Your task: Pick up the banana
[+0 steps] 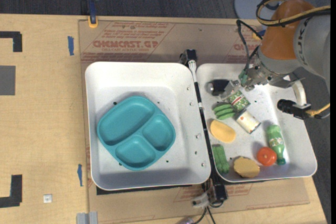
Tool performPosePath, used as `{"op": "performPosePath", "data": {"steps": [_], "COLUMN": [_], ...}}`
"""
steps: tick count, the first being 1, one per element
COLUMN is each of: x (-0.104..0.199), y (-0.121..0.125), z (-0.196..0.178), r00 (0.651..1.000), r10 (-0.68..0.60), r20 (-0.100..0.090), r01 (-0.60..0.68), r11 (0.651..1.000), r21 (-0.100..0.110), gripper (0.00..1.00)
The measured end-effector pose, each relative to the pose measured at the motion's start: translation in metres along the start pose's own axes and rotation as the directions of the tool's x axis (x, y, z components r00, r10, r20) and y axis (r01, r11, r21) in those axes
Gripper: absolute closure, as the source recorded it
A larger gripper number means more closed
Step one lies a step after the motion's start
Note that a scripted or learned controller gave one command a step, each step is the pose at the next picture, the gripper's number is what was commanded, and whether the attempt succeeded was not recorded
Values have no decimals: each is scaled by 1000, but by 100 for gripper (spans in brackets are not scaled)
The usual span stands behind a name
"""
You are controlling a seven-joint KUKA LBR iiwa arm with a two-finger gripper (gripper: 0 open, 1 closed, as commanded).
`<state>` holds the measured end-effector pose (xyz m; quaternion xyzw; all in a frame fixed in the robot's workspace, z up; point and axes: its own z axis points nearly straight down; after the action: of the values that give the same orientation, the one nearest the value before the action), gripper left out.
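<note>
Jaws first: we see the gripper low over the far edge of the right bin, but its tips are too small and blurred against the clutter for us to say whether they stand apart or together; we cannot tell, and nothing shows held there.

We take the banana to be the pale yellow, flattish piece lying on the floor of that right bin, towards its left wall, nearer the camera than the gripper and apart from it; a green pod-like toy and a small white box lie between the two; the banana rests on the bin, untouched as far as we can judge.

Other items crowd the same bin: a green bottle, a red tomato, a tan lump like a potato, a dark green piece; the left bin carries a teal divided tray.

So, in our judgement, the task is barely begun; the arm is over the correct bin but not over the fruit; left to do are the move above the banana, the descent, the closing and the lift.
</note>
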<state>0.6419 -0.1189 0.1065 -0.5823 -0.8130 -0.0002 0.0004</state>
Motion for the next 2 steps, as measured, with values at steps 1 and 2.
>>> {"op": "performPosePath", "data": {"steps": [1,2], "x": [18,-24], "y": [-47,-112], "z": [20,-10], "r00": [947,998], "r10": [-321,60], "r20": [5,0], "r01": [321,-60], "r11": [947,998], "r21": [-4,1], "gripper": [0,0]}}
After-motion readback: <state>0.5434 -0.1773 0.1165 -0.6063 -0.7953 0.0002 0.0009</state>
